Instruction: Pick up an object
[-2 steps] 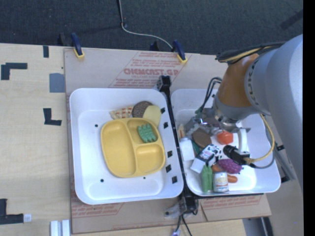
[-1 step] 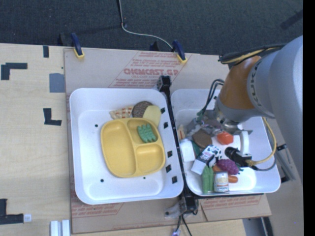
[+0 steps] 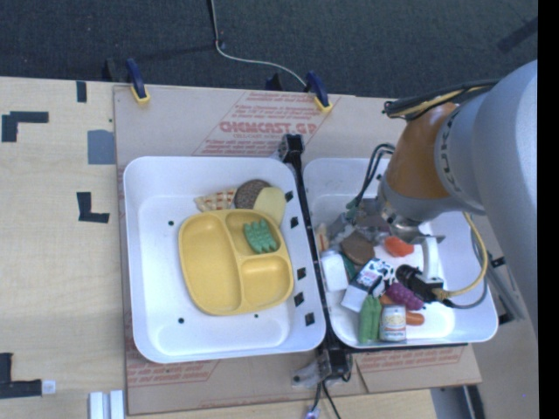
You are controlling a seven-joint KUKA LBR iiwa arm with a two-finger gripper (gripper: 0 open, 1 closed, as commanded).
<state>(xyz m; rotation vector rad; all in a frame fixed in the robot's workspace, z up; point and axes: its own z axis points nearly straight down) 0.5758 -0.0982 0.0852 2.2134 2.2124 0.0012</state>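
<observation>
My gripper (image 3: 354,227) hangs low over the left part of the right bin (image 3: 472,321), below the grey wrist and orange band. Just under it lie a brown flat piece (image 3: 356,250) and an orange item (image 3: 398,247). Nearer the front of the bin are a white block (image 3: 334,270), a black-and-white item (image 3: 374,275), purple grapes (image 3: 404,294), a green bottle (image 3: 369,319) and a small can (image 3: 394,324). Nothing can be seen held by the gripper; the wrist covers part of it.
The left bin (image 3: 148,321) holds a yellow divided plate (image 3: 218,273) with a green item (image 3: 259,236) in its upper right section. Behind the plate lie a waffle piece (image 3: 215,202), a brown round item (image 3: 251,192) and a pale yellow item (image 3: 272,204). A black divider (image 3: 301,225) runs between the bins.
</observation>
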